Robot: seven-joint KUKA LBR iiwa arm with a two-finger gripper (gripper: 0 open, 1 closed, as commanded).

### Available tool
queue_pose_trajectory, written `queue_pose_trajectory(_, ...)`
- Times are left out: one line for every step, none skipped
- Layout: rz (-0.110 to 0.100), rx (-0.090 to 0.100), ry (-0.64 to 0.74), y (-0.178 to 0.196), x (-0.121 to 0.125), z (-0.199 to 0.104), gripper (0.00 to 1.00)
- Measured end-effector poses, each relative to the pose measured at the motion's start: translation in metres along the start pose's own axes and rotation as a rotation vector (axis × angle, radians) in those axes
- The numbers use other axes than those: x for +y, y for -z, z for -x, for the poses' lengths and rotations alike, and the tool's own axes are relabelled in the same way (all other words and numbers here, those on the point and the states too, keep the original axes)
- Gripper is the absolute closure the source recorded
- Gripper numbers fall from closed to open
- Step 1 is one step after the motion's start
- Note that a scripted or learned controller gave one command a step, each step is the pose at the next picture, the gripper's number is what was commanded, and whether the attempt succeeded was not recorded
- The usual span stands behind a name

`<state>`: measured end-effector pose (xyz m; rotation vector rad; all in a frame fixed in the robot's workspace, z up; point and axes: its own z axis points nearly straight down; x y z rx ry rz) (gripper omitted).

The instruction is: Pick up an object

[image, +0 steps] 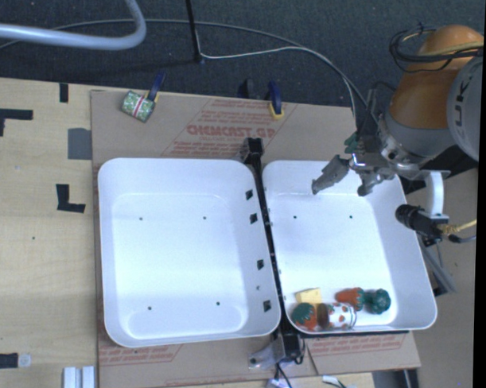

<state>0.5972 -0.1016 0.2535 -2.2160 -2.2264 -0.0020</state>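
Note:
Several small objects lie bunched at the near edge of the right bin (401,234): a yellow block (308,296), a green and orange piece (303,313), a white and red piece (340,315), an orange piece (349,296) and a dark green ball-like piece (376,300). My gripper (344,181) hangs over the far edge of that bin, well away from the objects. Its two grey fingers (326,176) are spread apart with nothing between them.
The left bin (107,224) sits beside the right one, joined by a black clip strip (262,230). A small green box (138,105) lies on the cardboard at the far left. Cables run across the back.

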Motion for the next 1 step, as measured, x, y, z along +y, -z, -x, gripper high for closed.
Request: queue_pose_trajectory(-0.012, -0.001, -0.013, -0.1153, -0.0043, 0.1218, 0.0)
